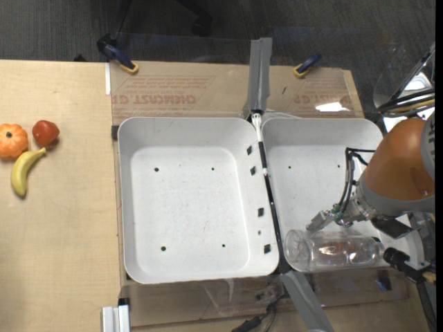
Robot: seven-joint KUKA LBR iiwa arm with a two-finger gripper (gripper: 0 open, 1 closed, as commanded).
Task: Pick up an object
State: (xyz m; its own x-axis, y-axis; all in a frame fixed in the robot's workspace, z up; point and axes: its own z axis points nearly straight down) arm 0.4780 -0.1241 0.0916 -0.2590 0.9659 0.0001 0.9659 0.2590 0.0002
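Seen from the overhead camera, the KUKA arm reaches in from the right and hangs low over the right bin, its gripper poised just above a clear plastic bottle. The bottle lies on its side along the bin's near edge, neck pointing right, and something reddish-brown shows through its wall. Whether the fingers are apart or together cannot be told here, since wrist and cabling crowd them, and nothing shows the bottle caught between them. The step in hand looks like the approach to a grasp, with the lift not yet made. The next move likely calls for a straight descent so that the fingers straddle the bottle's round body across its width; a smooth cylinder may roll or slip away. The left bin sits alongside. On the wooden table at far left rest an orange, a red fruit and a banana.
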